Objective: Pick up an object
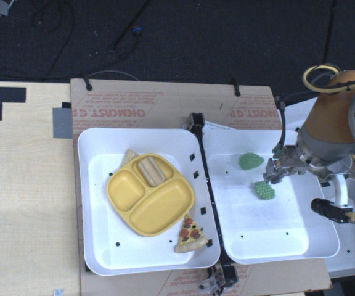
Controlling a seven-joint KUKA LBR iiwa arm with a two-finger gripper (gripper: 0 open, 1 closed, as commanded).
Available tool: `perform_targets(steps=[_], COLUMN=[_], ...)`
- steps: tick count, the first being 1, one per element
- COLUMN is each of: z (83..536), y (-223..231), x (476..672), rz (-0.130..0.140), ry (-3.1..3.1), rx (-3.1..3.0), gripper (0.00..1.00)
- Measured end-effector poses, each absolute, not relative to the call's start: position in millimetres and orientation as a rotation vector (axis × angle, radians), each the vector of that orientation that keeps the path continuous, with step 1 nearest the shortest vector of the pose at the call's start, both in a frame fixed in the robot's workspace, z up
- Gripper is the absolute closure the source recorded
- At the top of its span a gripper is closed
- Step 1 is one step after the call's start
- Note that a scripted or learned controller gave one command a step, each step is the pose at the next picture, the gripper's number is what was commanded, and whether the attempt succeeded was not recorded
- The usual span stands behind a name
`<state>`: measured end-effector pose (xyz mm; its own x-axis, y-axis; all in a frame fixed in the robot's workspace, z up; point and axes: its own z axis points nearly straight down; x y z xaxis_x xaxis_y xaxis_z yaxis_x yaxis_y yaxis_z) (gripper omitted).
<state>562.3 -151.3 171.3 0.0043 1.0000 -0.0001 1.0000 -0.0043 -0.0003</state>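
The scene was lit evenly from above, and only faint, soft shadows were seen. The two white bins (97, 165) were rendered very bright, almost washed out, while the dark floor (165, 29) behind was left dim. The whole picture was slightly soft and grainy, and small details were blurred.

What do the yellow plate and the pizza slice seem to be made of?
Plate: likely hard plastic, its smooth, even yellow surface moulded into compartments. Pizza slice: probably a plastic or rubber toy, with painted-looking toppings; the exact material is unclear at this size.
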Motion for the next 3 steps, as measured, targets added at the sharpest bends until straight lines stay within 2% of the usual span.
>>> perform_targets(steps=[2, 3], z=[284, 284], y=[-149, -103], x=[568.9, 583.8], rz=[-0.002, 0.001], ry=[-2.225, -2.223], rx=[-2.221, -2.218], gripper=[1.0, 1.0])
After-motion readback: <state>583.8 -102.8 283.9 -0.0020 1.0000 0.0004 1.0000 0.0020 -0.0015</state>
